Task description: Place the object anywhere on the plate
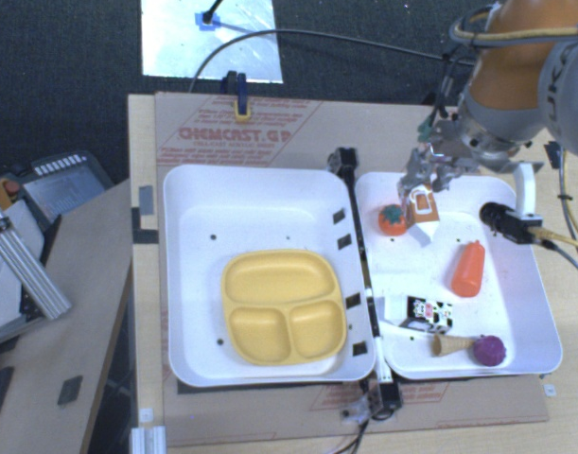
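Jaws (423,189) sit low over the back-left part of the right bin (539,291), fingers pointing down at a small white and orange box (423,208). Box looks pinched between them at its top, tilted, lower edge at or just above the bin floor; can't tell if it's lifted clear. Fingers are close together, only the box's width apart. Tomato (394,219), orange with a green top, lies just left of the box, touching or nearly so. Carrot (467,269), orange, stands apart to the right near bin centre, angled. Black and white packet (428,313) lies flat toward the front. Ice cream cone (470,347) with a purple scoop lies on its side at the front edge, scoop to the right. Black cylinder on a cable (501,219) hangs over the right bin's right side. Plate (283,305), yellow, three compartments, sits in the left bin (189,206), front-right area, nothing on it. Box is well apart from the plate, with the divider between bins in the way. Arm (530,45) comes in from top right, orange band above the wrist. Both bins sit on the counter (142,159) on a cardboard sheet.
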Tool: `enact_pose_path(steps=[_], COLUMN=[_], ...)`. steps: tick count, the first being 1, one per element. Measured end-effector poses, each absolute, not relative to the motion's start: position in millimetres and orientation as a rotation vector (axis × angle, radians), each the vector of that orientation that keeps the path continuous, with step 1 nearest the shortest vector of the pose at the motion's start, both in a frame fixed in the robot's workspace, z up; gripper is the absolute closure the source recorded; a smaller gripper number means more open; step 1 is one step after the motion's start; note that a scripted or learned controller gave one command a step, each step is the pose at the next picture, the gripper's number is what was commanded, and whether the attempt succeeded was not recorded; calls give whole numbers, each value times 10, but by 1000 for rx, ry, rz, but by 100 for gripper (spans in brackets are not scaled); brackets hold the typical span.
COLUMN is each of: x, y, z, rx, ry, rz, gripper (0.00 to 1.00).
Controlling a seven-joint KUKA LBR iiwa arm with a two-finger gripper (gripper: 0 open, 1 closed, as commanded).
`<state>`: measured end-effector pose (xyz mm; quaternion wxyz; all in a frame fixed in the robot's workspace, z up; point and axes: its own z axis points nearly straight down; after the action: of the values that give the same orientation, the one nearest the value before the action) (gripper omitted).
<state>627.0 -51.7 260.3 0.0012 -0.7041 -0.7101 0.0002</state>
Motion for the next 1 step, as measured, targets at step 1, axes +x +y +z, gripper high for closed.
enact_pose_path(steps=[1], x=[5964], y=[-63], z=[2425], rx=[-2213], ry=[-2228], rz=[1], gripper=[100])
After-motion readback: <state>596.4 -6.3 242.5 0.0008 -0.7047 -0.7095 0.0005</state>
